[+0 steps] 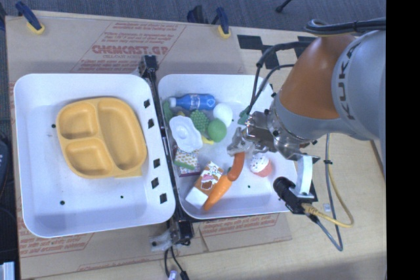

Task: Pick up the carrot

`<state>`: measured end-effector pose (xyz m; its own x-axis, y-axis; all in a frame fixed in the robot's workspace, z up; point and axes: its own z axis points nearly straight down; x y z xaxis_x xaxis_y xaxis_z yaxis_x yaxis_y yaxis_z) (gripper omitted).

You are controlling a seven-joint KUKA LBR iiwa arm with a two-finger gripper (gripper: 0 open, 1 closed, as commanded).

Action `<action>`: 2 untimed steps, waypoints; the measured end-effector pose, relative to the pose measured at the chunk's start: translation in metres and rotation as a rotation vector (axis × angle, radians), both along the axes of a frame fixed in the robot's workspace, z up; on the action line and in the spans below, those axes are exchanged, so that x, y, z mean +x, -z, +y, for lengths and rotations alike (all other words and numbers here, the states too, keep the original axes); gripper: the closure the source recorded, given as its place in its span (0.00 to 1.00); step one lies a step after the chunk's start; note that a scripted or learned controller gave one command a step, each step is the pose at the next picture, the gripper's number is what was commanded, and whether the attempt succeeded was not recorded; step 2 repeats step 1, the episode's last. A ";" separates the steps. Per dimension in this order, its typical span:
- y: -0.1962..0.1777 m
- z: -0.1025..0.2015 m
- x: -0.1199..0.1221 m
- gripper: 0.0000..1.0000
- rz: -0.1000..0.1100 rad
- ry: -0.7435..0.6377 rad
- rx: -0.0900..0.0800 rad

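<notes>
Hovering at the carrot's (pixel 224 185) upper end in the right bin (pixel 262 206), the gripper (pixel 241 146) hid its grip; I cannot tell whether it had hold. Lifting remained.

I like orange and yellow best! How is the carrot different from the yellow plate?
The carrot is orange, long and thin; the plate is yellow, wide and flat with three sections. The carrot lies slanted in the right bin among other toys, with the gripper at its upper end; the plate sits alone in the left bin. Both rest in white bins.
</notes>
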<state>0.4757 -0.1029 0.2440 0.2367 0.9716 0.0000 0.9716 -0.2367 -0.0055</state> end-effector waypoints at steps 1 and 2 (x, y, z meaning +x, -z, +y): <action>-0.016 0.036 0.001 1.00 -0.004 -0.149 -0.001; -0.016 0.036 0.001 1.00 -0.004 -0.149 -0.001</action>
